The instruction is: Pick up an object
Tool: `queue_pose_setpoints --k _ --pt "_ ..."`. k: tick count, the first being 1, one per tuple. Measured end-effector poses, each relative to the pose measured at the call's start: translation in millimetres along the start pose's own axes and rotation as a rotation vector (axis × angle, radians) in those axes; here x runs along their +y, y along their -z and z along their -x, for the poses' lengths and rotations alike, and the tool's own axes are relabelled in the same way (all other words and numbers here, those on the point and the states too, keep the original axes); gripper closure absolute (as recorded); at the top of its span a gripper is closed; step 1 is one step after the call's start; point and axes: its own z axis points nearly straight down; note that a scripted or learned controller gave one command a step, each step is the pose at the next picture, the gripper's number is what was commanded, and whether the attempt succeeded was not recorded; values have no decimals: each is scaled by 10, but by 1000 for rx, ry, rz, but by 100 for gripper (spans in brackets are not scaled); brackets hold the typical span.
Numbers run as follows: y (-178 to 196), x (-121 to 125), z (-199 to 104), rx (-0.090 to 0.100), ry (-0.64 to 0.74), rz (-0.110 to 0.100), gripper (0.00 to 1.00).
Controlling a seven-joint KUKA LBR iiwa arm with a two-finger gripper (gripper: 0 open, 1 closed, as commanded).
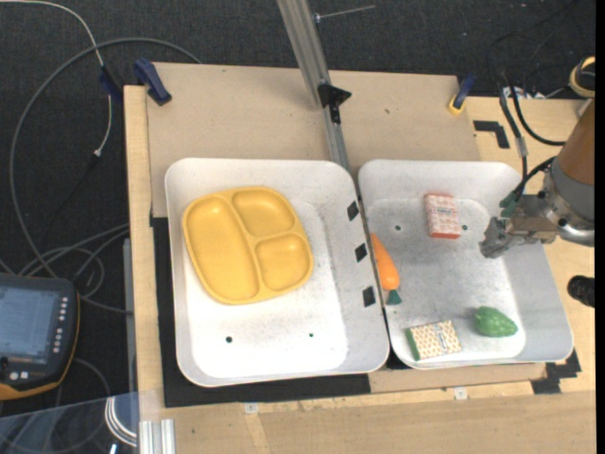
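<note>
Pink box (pixel 443 216) lies upper middle of right bin (pixel 539 343), just left of gripper (pixel 495 241), apart from it. Jaw state: cannot tell. Green lump (pixel 494 323) sits below gripper, near front right corner. Patterned box (pixel 434 340) at front edge. Carrot (pixel 384 267) along left wall, tilted. Yellow tray (pixel 248 244) in left bin (pixel 189 348).
</note>
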Motion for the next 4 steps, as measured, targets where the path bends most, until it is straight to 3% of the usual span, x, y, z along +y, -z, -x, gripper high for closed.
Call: queue_pose_setpoints --k 2,4 --pt "-45 326 -974 0 0 -1 100" --pt "91 951 -1928 1 0 2 100"
